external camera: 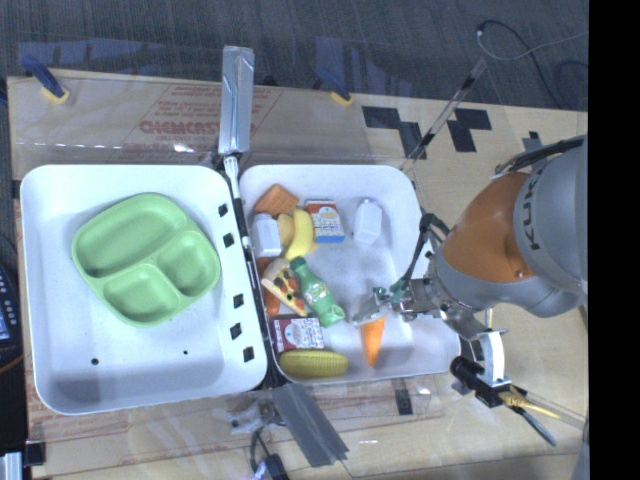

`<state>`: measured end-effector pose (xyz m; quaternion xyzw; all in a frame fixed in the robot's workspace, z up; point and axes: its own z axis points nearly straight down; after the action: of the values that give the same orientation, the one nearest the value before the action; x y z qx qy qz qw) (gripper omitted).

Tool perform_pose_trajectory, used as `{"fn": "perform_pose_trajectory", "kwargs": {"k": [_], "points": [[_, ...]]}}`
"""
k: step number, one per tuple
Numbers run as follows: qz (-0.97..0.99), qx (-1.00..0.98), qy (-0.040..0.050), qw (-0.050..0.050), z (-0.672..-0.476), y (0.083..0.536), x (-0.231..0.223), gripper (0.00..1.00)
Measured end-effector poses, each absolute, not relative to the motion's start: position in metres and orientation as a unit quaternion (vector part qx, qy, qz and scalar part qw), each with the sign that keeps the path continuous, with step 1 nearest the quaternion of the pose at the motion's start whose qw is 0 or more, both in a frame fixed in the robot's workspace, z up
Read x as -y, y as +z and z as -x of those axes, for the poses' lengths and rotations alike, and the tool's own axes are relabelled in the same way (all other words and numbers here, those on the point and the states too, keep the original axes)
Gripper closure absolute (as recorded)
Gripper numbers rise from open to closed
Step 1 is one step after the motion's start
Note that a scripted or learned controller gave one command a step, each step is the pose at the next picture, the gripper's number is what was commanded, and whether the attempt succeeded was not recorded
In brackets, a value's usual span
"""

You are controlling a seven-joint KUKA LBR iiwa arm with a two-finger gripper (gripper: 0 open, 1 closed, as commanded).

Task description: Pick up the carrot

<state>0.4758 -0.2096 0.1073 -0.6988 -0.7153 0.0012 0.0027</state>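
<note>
The carrot (372, 342) is a short orange cone with its tip pointing toward the near wall, in the near right part of the right bin (400, 183). My gripper (392, 302) reaches in from the right and sits right at the carrot's thick top end, touching or almost touching it. The grey wrist and its orange band (485, 243) hang over the bin's right rim and hide how the gripper stands on the carrot.
Left of the carrot lie a corn cob (313, 364), a red box (299, 333), a green bottle (320, 296), a banana (298, 233) and other toy foods. A white bottle (367, 220) stands further back. The left bin holds a green divided plate (148, 257).
</note>
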Motion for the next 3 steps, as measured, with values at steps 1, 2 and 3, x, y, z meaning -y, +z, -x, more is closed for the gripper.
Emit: {"fn": "perform_pose_trajectory", "kwargs": {"k": [1,2,3], "points": [[0.723,0.691,0.0003,0.000,-0.499,0.092,0.211,0.00],[0.722,0.691,0.0009,0.000,-0.499,0.102,0.211,1.00],[0.646,0.764,-0.0001,0.000,-0.513,0.209,0.174,1.00]]}}
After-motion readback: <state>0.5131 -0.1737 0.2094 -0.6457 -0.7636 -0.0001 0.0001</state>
